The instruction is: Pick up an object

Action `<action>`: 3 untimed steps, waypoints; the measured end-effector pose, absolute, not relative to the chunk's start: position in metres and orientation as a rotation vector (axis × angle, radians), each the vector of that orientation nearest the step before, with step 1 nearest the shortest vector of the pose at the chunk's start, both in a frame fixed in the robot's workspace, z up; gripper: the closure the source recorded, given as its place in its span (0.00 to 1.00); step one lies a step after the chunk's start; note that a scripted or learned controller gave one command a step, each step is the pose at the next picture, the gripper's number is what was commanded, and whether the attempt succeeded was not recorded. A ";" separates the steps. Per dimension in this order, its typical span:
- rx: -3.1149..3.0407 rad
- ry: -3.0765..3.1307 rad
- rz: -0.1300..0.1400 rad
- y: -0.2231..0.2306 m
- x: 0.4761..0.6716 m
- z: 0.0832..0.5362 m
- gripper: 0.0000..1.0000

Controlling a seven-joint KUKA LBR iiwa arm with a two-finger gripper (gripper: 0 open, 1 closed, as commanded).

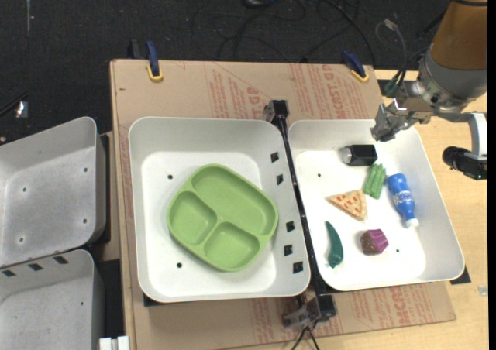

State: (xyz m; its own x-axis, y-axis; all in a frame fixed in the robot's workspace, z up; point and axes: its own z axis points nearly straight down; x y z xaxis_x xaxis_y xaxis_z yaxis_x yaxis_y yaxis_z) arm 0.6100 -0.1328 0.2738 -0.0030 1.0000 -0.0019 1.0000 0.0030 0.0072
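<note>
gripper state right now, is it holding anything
Gripper: above the far edge of the right bin, near the black block; open or closed cannot be told, nothing seen held.

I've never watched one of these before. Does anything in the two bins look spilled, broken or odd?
Nothing stands out. The green plate lies flat in the left bin; the small toys lie loose and apart in the right bin.
</note>
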 end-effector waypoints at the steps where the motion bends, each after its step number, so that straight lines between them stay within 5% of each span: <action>1: 2.214 2.227 0.002 -0.090 0.620 0.268 1.00; 3: 2.215 2.231 -0.001 0.020 0.631 0.249 1.00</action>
